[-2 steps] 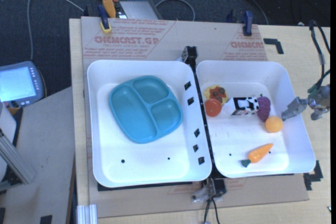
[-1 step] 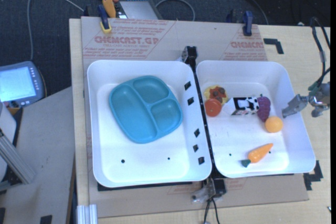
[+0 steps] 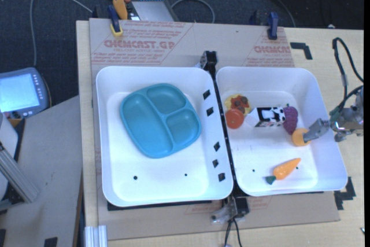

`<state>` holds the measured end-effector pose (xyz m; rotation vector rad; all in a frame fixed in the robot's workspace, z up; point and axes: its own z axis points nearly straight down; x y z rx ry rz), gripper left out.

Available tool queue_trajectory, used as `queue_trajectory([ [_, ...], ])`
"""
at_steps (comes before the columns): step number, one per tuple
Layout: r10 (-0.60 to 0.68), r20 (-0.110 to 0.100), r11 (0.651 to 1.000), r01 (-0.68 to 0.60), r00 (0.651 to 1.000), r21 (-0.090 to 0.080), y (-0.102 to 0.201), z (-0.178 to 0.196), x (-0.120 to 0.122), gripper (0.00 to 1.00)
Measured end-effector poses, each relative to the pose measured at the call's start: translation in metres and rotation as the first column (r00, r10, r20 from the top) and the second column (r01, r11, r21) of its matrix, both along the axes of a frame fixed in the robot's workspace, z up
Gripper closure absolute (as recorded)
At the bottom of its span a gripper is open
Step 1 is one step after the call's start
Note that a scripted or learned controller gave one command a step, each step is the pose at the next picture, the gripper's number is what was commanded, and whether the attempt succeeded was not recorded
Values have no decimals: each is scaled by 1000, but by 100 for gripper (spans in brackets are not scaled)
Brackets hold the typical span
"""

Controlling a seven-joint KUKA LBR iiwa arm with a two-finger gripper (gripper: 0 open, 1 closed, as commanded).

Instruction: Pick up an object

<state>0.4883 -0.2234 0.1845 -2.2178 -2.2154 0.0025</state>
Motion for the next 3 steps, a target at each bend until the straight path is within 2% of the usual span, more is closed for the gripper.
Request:
queue_trajectory([
  [1, 1, 0, 1000, -1, 1000, 1, 3, -63, 2, 0],
  [2, 6, 1, 1000, -6, 1000, 8, 8, -101, 3, 0],
  [3, 4, 5, 1000, -4, 1000, 1, 5, -89, 3, 100],
])
